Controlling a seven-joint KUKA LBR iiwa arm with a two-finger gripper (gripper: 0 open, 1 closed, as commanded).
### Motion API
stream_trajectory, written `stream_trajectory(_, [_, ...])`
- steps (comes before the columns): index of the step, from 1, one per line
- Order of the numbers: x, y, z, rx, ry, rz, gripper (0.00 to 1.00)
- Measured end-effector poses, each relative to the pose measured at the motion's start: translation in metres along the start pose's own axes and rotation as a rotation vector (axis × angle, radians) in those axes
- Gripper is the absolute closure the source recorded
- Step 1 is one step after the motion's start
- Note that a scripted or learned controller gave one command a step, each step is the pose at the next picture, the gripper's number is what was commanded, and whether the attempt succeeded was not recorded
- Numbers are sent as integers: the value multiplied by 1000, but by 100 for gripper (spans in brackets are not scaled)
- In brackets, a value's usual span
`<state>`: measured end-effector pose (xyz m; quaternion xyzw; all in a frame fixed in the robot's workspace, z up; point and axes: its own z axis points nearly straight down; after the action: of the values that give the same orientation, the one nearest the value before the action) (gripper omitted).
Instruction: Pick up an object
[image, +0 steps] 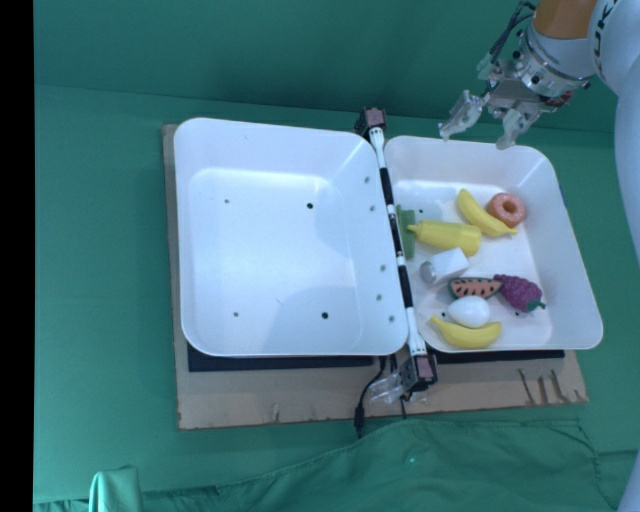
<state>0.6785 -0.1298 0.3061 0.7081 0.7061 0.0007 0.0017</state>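
Note:
My gripper (484, 122) hangs above the far rim of the right bin (565, 215), its two fingers spread apart with nothing between them. Below it in that bin lie a yellow banana (480, 213), a pink-frosted donut (507, 209), a corn cob with green husk (437, 235), a white block (448, 265), a watermelon slice (475, 287), purple grapes (518, 291), a white egg (469, 311) and a second banana (464, 334).
The left bin (280, 235) sits beside the right one, joined along a black-and-white divider bar (393, 225). Both rest on a cardboard sheet (300, 400) over green cloth. Cables hang at the front of the divider (395, 390).

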Motion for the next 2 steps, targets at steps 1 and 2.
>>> stream_trajectory(1, [58,24,-63,-10,1,-7,0])
stream_trajectory(2, [53,23,-74,-9,-4,2,100])
